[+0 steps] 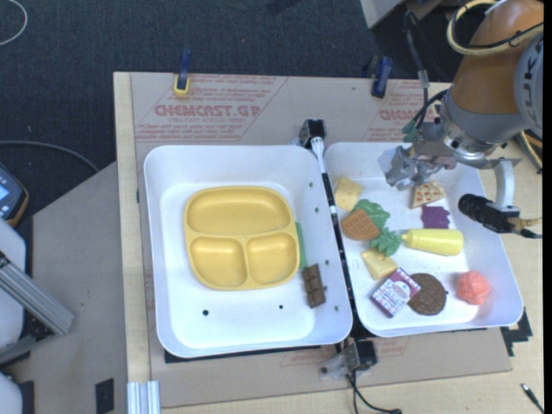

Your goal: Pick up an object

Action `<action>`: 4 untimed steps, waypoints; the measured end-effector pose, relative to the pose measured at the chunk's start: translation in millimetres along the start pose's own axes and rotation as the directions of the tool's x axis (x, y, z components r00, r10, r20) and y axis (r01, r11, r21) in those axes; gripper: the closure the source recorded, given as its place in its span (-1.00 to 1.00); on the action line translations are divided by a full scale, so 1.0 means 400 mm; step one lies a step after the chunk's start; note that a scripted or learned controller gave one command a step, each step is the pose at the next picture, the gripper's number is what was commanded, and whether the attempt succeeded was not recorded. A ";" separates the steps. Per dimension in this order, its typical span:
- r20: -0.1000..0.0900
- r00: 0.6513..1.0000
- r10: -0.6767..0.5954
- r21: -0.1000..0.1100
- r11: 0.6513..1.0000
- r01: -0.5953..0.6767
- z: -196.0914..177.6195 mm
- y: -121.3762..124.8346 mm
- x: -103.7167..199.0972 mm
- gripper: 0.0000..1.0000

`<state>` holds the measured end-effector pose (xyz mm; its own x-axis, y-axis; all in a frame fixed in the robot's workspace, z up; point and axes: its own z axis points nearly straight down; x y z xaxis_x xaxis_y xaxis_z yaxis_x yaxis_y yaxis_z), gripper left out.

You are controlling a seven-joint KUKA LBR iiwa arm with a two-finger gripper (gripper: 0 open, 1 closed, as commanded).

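My hand (pixel 412 169) hung low over the far part of the right bin (pixel 504 270), just beside a pizza slice (pixel 427 195); I could not tell how far it was open or whether it held anything. My arm (pixel 492 67) came in from the right, bent down at the wrist. The right bin held about ten toy foods, one yellow bottle (pixel 434 241) among them. The left bin (pixel 159 231) held one yellow tray (pixel 241 235) and one chocolate bar (pixel 313 285). Both bins sat on the table (pixel 138 110).

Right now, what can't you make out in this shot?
- End effector, camera view: blurred, and the wrist above hides its tips; any grasp is unclear.
- Pizza slice: partly under the end effector.
- Purple carton: label too small to read.
- Arm: cut off by the right edge.
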<state>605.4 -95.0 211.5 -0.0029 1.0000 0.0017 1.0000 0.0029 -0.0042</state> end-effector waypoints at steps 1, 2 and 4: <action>0.000 1.000 0.000 0.000 1.000 0.000 -0.027 -0.078 0.105 1.00; 0.000 1.000 0.000 0.000 1.000 0.000 -0.052 -0.141 0.232 1.00; 0.001 1.000 0.001 -0.006 1.000 -0.001 -0.055 -0.174 0.353 1.00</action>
<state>535.4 45.8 234.0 -0.0015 1.0000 0.0004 1.0000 0.0015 0.0018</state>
